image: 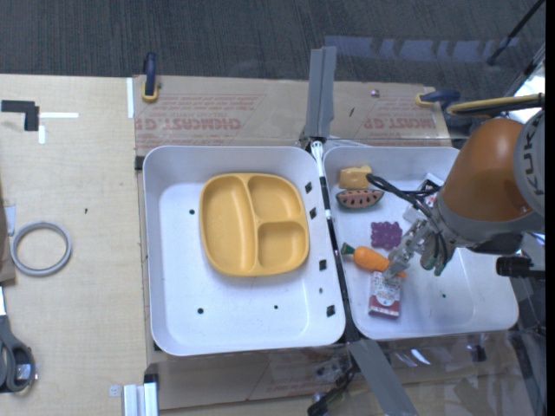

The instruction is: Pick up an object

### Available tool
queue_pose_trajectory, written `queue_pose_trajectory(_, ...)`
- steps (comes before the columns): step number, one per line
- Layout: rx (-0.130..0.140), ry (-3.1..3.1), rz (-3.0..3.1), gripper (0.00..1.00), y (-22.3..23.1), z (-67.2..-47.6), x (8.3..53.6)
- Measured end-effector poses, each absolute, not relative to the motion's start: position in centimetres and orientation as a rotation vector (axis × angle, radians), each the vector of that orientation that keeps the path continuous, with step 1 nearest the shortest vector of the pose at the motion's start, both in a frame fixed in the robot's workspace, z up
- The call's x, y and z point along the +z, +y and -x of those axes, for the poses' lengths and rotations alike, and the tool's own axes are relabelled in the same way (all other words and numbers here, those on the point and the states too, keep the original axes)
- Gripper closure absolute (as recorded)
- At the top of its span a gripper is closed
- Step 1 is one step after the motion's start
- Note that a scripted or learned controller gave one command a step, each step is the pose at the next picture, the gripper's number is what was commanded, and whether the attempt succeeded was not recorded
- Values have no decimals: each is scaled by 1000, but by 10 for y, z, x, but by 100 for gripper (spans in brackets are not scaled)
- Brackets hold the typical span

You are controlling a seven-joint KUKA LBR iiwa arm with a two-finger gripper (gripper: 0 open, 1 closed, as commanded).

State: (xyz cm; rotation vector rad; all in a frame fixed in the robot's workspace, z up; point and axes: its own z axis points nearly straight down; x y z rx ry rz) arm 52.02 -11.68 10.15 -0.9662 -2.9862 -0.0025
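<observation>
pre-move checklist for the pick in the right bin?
1. Pincer over right bin: ok.
2. Target under it: carrot and red packet both close, which one cannot tell.
3. Finger opening: cannot tell.
4. Anything held: cannot tell.
5. Neighbours clear of pincer: purple grapes very close, not ok; watermelon slice apart, ok.
6. Yellow divided plate in left bin, out of the way: ok.

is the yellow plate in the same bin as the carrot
No, the yellow plate lies in the left bin, while the carrot lies in the right bin.
</observation>
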Motion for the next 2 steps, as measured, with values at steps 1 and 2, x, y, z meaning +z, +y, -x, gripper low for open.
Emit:
queue_pose_trajectory(1,3,-2900,1206,100,-40,-594,190)
queue_pose_trajectory(2,4,-2906,1194,100,-7,-607,213)
